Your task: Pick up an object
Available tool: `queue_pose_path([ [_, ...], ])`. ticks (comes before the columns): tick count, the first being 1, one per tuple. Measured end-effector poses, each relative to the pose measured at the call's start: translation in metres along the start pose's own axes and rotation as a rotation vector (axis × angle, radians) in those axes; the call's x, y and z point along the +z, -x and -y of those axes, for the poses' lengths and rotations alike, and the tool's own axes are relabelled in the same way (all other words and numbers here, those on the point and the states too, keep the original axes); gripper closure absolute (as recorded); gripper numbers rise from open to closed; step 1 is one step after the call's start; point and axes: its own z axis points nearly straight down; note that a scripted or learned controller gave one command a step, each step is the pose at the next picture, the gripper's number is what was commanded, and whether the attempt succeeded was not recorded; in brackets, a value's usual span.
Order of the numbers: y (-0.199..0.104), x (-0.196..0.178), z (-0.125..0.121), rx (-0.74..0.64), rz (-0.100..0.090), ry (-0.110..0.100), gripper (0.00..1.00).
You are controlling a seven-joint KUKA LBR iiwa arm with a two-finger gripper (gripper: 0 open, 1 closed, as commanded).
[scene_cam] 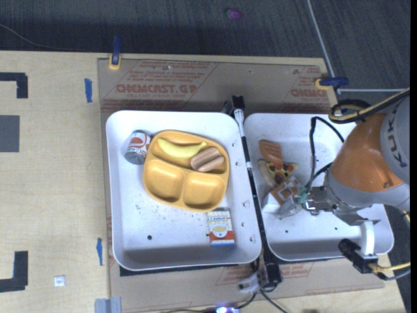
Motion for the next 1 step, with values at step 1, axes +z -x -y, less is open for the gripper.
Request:
queue_pose_path([
  [1,0.0055,-0.0111,-0.0023,0.005,0.014,0.012,1.00],
])
